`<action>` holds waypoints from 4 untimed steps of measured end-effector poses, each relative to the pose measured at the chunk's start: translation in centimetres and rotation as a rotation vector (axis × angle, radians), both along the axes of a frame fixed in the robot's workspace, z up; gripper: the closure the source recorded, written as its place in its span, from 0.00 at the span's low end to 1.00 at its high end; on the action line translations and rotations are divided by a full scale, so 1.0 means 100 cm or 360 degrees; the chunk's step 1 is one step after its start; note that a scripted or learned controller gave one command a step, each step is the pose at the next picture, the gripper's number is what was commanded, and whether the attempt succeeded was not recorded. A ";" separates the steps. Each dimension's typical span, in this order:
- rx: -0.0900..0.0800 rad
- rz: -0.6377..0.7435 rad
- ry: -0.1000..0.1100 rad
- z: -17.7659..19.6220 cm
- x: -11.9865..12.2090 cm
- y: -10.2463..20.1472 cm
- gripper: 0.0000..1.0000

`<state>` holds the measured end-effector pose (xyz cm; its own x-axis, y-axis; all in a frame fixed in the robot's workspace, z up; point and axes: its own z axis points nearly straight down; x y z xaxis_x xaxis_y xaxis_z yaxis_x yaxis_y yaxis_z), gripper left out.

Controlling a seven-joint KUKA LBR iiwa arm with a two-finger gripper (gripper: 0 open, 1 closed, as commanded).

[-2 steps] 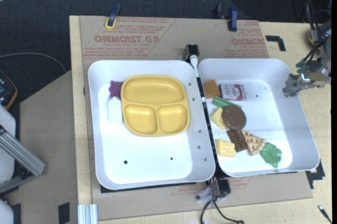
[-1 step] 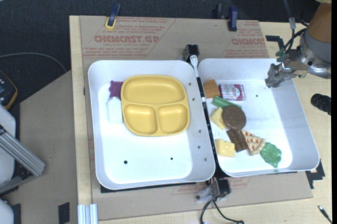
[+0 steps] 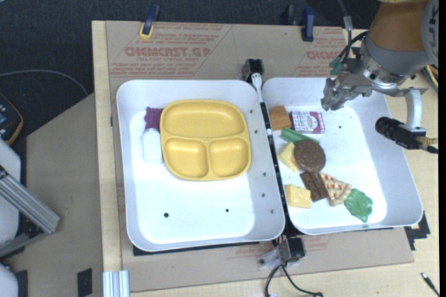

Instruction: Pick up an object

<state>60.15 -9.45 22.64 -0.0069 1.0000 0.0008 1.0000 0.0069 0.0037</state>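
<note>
Just left of the pincer point(image 3: 333, 102) (lower down) lies the red packet point(image 3: 306, 122).

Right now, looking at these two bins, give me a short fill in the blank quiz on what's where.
1. The yellow tray lies in the ____ bin.
2. The gripper hovers over the ____ bin.
3. The tray has ____ compartments.
4. The round brown patty lies in the ____ bin.

Missing words: left; right; three; right
</note>
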 end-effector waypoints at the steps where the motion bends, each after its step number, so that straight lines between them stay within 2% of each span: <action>1: -0.0001 -0.0001 -0.0001 -0.008 0.027 0.048 1.00; 2: -0.0001 -0.0003 -0.0002 0.004 0.042 0.093 1.00; 3: 0.0000 -0.0003 -0.0001 -0.002 0.069 0.140 1.00; 4: -0.0001 -0.0008 0.0005 0.008 0.060 0.152 1.00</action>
